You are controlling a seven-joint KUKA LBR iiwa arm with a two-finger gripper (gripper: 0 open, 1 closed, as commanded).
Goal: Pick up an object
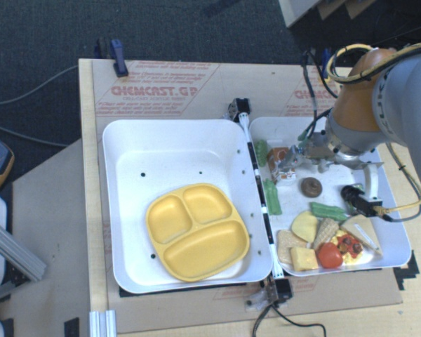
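Reaching into the right bin (393, 188), the gripper (289, 161) hovers by a small brown-white toy (281, 159) (finger state: cannot tell); next, likely descend and close.

Yellow divided plate (197, 232) sitting in white left bin (126, 160). Right bin (396, 241) showing red tomato (330, 256), green pieces (271, 196), brown round piece (310, 186). Grey arm (400, 97) wearing orange band (354, 97). Blue clamp (118, 57) at 11 o'clock.
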